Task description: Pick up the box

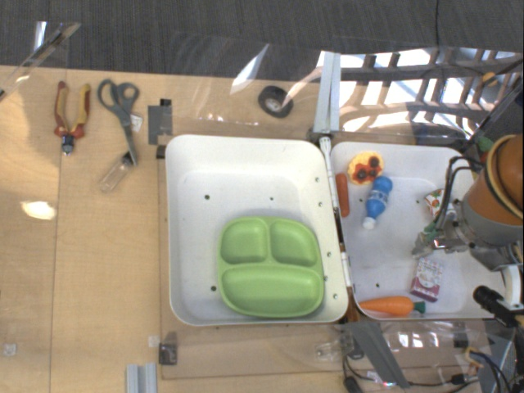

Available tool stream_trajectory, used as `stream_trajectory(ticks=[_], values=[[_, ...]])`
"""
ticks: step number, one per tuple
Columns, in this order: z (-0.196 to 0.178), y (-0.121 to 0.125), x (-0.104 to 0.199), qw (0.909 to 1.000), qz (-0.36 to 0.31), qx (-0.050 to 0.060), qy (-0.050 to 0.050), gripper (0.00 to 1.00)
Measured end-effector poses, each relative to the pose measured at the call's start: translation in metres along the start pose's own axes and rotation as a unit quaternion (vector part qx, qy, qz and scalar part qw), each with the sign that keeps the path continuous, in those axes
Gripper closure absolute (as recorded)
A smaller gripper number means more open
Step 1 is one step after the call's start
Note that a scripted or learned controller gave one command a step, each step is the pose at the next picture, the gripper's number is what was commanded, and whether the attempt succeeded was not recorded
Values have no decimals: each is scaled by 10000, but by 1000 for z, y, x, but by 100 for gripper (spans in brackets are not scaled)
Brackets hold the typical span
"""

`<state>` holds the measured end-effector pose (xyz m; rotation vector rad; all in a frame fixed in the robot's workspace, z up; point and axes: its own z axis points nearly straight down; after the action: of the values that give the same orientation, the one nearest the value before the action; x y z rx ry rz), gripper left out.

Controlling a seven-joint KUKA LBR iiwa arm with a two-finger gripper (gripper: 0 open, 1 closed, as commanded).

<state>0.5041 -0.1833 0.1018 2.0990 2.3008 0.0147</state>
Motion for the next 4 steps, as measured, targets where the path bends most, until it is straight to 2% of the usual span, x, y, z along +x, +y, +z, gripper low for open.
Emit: stream_trajectory(ticks=[1, 3, 4], values=[[10, -10, 20, 9996, -278, 20, 12, 0], [11, -10, 11, 10000, 34, 31, 50, 0], [11, -11, 5, 9991, -426, 31, 49, 0]])
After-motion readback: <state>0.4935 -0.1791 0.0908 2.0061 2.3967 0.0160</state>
